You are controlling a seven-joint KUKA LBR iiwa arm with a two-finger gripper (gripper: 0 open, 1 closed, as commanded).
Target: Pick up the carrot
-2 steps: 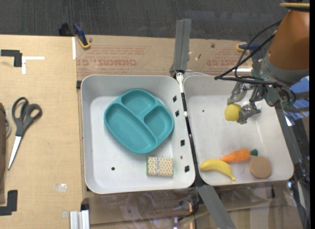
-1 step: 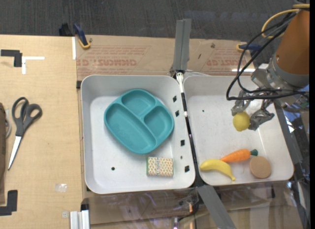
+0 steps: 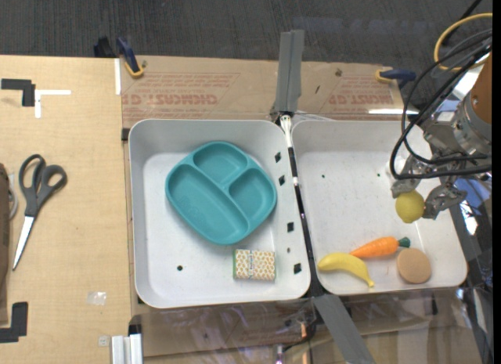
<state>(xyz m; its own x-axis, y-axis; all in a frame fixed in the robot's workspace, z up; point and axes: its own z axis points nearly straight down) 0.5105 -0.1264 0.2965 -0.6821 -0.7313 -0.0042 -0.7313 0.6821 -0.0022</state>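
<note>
Tool (image 3: 415, 202) hanging over right bin (image 3: 344, 167) near its right edge, fingers closing around yellow lemon (image 3: 409, 207), not carrot. Carrot (image 3: 377, 248) lying free on bin floor toward front right corner, green tip pointing right. Banana (image 3: 348, 266) sitting just beside carrot's left end; tan egg-shaped item (image 3: 414, 265) resting near its right end. Teal divided plate (image 3: 221, 192) and small patterned block (image 3: 254, 264) occupying left bin (image 3: 149, 221). Scissors (image 3: 33, 198) lying at tabletop's left edge.

Carrot (image 3: 376, 247) beside banana (image 3: 347, 267), fingers (image 3: 433, 200) at lemon (image 3: 409, 207)
</note>
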